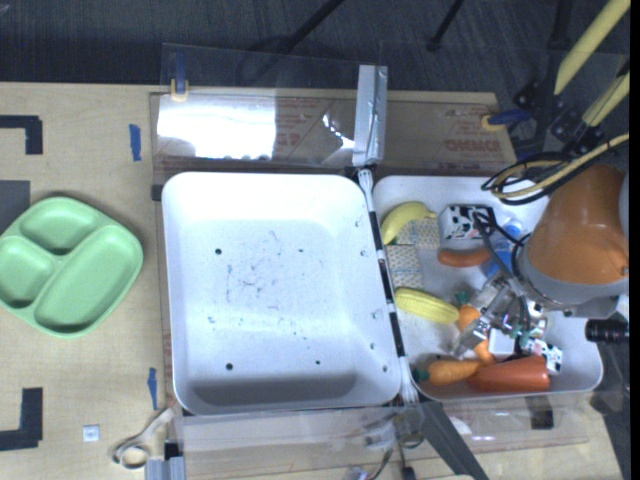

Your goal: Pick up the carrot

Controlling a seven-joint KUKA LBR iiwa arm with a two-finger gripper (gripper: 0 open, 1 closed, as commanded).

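While low in the right bin (590, 373) | end effector (487, 330) grip unclear | tapered smooth carrot (451, 371) near

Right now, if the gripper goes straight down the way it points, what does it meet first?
Probably the carrot at the right bin's near wall. The gripper points down-left toward it, with the long red vegetable just beside. Depth is unclear from this slanted view.

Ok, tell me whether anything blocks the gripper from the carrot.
Nothing visible does. The gripper hangs low in the right bin, just above the carrot, which lies against the bin's near wall beside a red-orange sausage-shaped toy.
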